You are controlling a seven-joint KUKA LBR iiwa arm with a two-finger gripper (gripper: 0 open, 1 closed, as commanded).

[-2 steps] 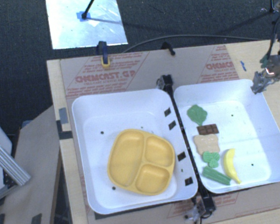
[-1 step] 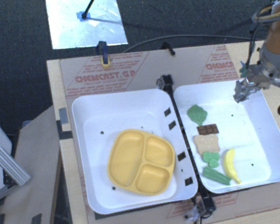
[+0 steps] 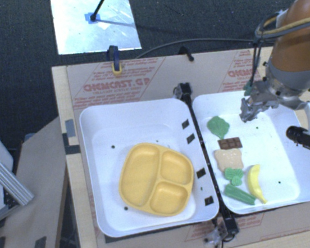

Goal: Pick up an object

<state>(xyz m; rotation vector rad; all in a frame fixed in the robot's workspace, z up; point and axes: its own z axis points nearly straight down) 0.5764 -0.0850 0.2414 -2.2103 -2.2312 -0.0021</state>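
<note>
Gripper [image 3: 248,111] over the right bin [image 3: 307,185], near its far edge; fingers impossible to judge. Toy food along that bin's left side: green leaf [image 3: 218,125], chocolate bar [image 3: 229,143], banana [image 3: 255,183]. Yellow divided plate [image 3: 156,178] in the left bin [image 3: 105,133].

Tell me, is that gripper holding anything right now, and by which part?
Nothing is held. The gripper hangs above the right bin, apart from the toy food lying there.
</note>
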